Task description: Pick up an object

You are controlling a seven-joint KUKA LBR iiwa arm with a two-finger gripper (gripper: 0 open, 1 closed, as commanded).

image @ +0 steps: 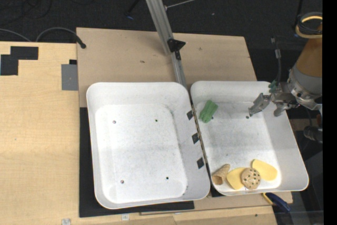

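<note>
Seen from above at a slant, a bench carries two shallow white bins set side by side across the lower middle of the frame. The left bin (139,145) shows a speckled floor with a few small dark dots. The right bin (239,129) holds several small things. Near its upper left corner, close to the wall it shares with the left bin, lies a green block (208,111), tilted a little. Along its lower edge sits a cluster: a tan cone-shaped piece (221,173) on the left, next to it a round yellow cookie with dark dots (250,178), and a yellow oval piece (265,169) touching the cookie on its right. The arm comes in from the right edge of the frame, orange band (311,58) above grey wrist, and its gripper (266,103) hangs over the upper right part of the right bin, well apart from the green block and from the cluster below. Its two grey fingers stand spread apart with nothing between them. A slanted metal rail (158,18) runs from the top centre of the frame down toward the gap between the bins.
</note>
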